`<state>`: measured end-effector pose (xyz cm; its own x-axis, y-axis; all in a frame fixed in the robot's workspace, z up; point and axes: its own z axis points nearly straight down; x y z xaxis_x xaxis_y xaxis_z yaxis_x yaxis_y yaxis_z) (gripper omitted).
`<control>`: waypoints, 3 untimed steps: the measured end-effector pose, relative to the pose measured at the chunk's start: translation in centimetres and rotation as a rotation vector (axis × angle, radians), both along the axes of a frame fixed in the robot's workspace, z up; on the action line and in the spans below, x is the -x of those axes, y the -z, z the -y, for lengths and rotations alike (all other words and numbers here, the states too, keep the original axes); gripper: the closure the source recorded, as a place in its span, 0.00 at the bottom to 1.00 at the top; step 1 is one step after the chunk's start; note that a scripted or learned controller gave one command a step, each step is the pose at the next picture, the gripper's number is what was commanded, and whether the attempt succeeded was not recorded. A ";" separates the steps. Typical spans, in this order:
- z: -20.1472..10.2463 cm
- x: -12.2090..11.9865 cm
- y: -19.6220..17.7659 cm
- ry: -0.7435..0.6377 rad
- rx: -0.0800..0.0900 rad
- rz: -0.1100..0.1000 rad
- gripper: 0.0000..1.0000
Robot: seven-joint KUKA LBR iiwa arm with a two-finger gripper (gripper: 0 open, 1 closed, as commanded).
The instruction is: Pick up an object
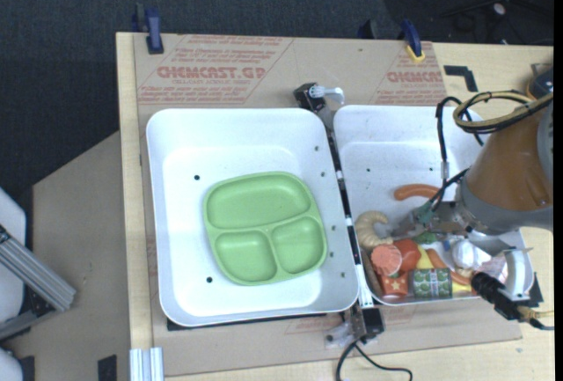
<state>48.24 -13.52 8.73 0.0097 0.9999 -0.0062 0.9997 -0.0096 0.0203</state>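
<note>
Camera view: hand (420,221) low among toys (406,269) in right bin (387,142).

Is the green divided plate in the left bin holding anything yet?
Empty. All three compartments of the green plate show bare green; the small items lie piled in the right bin.

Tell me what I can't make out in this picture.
- Camera view: the end effector is under the grey arm's wrist, so its grip is unclear.
- Small toy foods piled in the right white bin overlap; several can't be identified.
- The arm's base is cut off by the right edge.
</note>
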 end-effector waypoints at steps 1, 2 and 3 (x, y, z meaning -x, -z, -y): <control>-0.2 0.1 -0.9 -0.008 -0.002 -0.009 1.00; -7.2 -2.0 -10.2 -0.018 -0.007 -0.011 1.00; -12.4 -7.2 -15.2 -0.018 -0.007 -0.011 1.00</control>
<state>55.39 -1.10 23.93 -0.0081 1.0000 0.0012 0.9999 0.0081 0.0095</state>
